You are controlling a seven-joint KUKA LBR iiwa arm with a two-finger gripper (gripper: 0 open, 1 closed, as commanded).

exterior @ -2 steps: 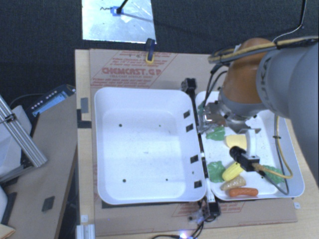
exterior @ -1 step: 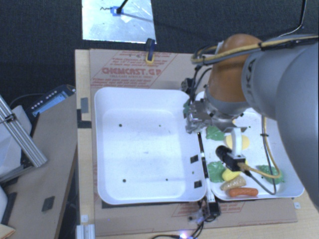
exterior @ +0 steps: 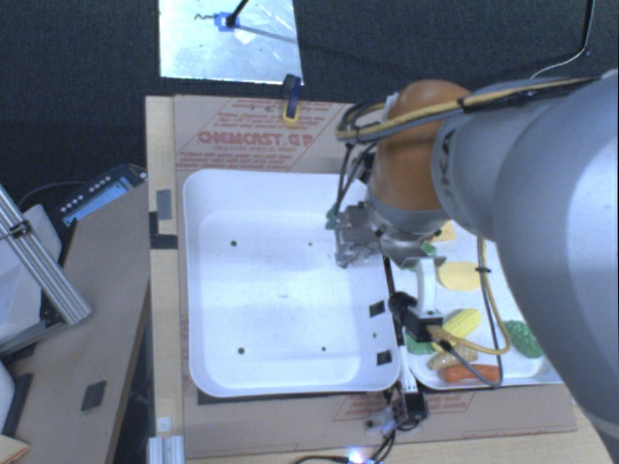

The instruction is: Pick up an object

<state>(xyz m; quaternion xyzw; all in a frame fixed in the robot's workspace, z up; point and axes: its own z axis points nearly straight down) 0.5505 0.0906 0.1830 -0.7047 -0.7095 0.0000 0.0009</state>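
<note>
My gripper (exterior: 350,242) hangs from the orange band (exterior: 411,153) over the right edge of the left white bin (exterior: 261,298), near the divide between the two bins. The arm hides most of the right bin (exterior: 488,383). In its visible part lie a yellow piece (exterior: 459,276), a corn cob (exterior: 462,322), a green piece (exterior: 522,338) and an orange carrot-like piece (exterior: 471,371). Another yellow bit (exterior: 446,232) peeks out beside the wrist. Nothing can be seen held at the gripper.
Both bins rest on a cardboard sheet (exterior: 251,135) with a yellow and blue clamp (exterior: 290,102) at its far edge. A shiny metal sheet (exterior: 227,27) lies behind. An aluminium rail (exterior: 39,269) and a small control box (exterior: 97,193) stand at the left.
</note>
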